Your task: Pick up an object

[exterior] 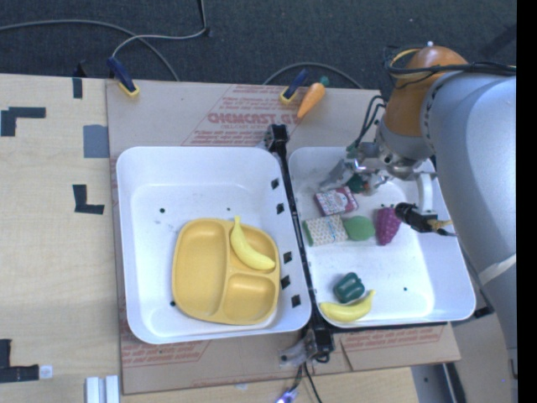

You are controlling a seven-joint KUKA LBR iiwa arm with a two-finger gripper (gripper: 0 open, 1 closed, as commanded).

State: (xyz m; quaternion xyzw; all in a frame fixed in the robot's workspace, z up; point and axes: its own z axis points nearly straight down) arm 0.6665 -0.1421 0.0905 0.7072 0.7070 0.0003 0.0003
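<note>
Grey gripper (352, 171) hovers over the right bin (436, 296) — finger spread impossible to tell. Pink packet (336, 201) lies just beside it at seven o'clock — long axis running roughly three-to-nine.

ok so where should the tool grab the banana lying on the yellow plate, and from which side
Probably the banana's thick middle, coming straight down from above. It lies flat and curved across the divided yellow plate, clear of other items, so fingers closing across its narrow width should fit. The tapered end near the plate's top looks harder to hold.
</note>
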